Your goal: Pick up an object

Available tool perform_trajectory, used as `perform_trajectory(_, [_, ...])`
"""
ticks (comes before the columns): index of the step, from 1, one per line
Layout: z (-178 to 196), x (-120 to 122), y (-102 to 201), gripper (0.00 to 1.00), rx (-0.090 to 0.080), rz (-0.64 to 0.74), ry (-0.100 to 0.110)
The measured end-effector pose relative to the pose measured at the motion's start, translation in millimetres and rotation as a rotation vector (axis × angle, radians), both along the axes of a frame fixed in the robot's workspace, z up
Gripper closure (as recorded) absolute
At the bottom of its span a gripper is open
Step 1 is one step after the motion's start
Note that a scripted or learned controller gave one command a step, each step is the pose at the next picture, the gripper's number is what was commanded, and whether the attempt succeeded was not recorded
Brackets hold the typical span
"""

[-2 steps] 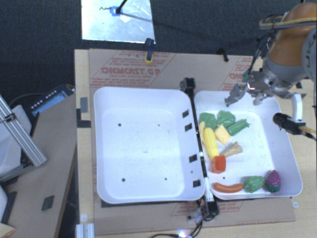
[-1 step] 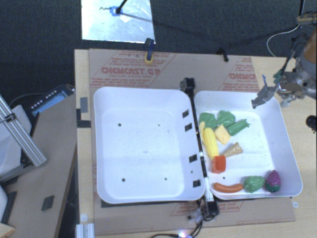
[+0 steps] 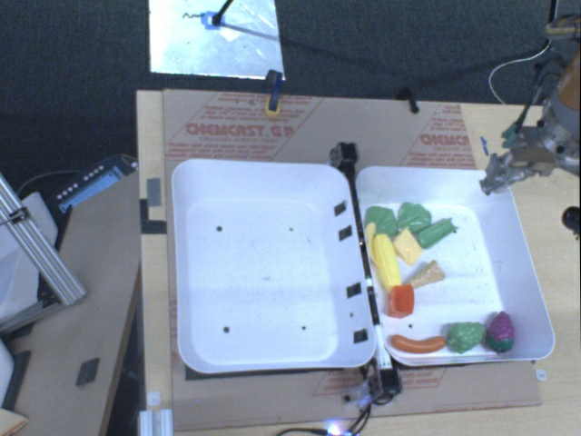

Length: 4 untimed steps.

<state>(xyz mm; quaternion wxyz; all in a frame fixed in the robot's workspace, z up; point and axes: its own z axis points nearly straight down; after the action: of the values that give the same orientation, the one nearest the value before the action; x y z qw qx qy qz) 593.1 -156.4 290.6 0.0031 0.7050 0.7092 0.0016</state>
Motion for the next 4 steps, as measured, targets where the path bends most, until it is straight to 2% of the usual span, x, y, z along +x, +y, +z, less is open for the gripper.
perform_trajectory(1, [153,-1,55,1.0,0.0,0.005,-0.013])
perform_trajectory(2, [235,-8,115,1.0,0.003,0.006,-0.007])
perform_trajectory(3, [246,-36,137,1.0,0.003,0.001,0.002])
perform_trajectory(4, [245,50,116,1.0,0.0,-0.005,-0.001])
